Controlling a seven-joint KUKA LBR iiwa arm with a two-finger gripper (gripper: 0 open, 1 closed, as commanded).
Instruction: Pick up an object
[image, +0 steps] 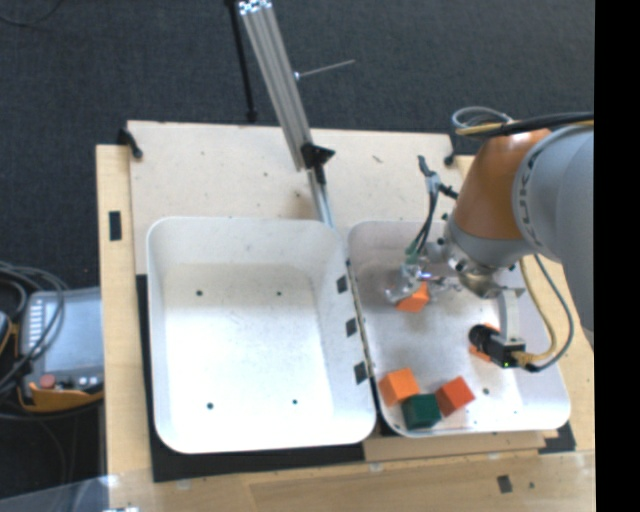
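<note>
My gripper (410, 290) hangs over the upper middle of the right bin (535, 400), and the grey arm with its orange band comes in from the right. A small orange block (414, 299) sits between the metal fingertips, partly covered by them. Near the bin's front edge lie three more pieces: an orange block (401, 384), a dark green block (421, 410) touching it, and an orange-red block (456, 394) just to the right.
The left bin (250, 330) stands beside the right one, sharing a raised divider (356, 320). A slanted aluminium post (285, 95) rises behind the bins. Cables loop around the wrist, with a black and orange connector (490, 345) low over the right bin.
</note>
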